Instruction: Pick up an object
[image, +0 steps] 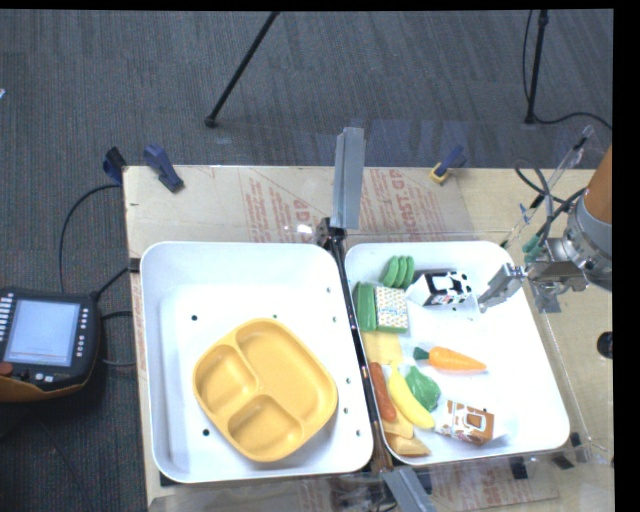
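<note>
Smooth shiny yellow plastic tray (264, 402), glossy white plastic bins (165, 300), matt brown cardboard worktop (230, 205), rough grey carpet floor (120, 80), smooth plastic carrot (452, 359)

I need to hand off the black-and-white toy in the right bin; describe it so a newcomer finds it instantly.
Start at the right bin, the one without the yellow tray. Go to its far edge, just right of the green pea pod. The black-and-white toy sits there, the sole black-patched item among orange, yellow and green food, with the pincer close to its right.

Toy foods (415, 345) clustered in right bin (530, 390)
</note>
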